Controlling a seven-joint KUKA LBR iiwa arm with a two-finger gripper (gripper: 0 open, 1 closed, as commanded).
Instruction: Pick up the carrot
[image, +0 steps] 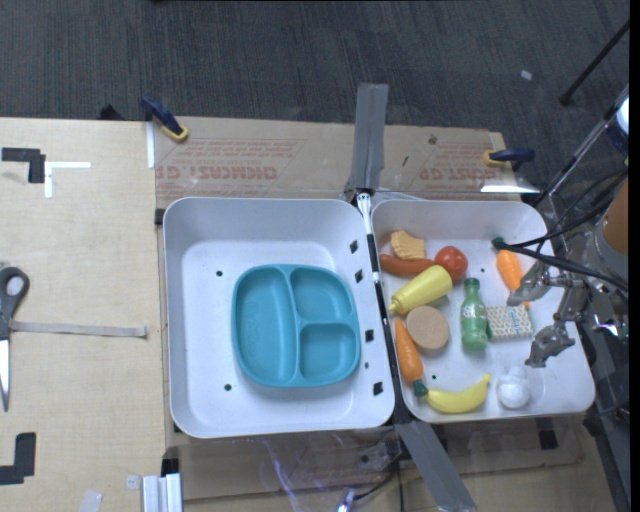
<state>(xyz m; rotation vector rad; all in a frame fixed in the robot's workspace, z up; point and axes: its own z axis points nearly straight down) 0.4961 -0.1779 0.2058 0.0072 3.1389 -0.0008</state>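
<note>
Just left of end effector (541, 318): carrot (510, 270)

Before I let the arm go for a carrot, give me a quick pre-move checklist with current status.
1. Target in view: ok. One carrot lies near the right bin's far right side; another carrot lies by its left wall.
2. Gripper position: ok, over the right bin, close to the right-hand carrot.
3. Fingers free of any load: ok, nothing between them.
4. Fingers spread: ok, apart.
5. Space around right-hand carrot: cannot tell; the sponge block and green bottle lie nearby.
6. Carrot already lifted: not ok, both lie in the bin.
</note>
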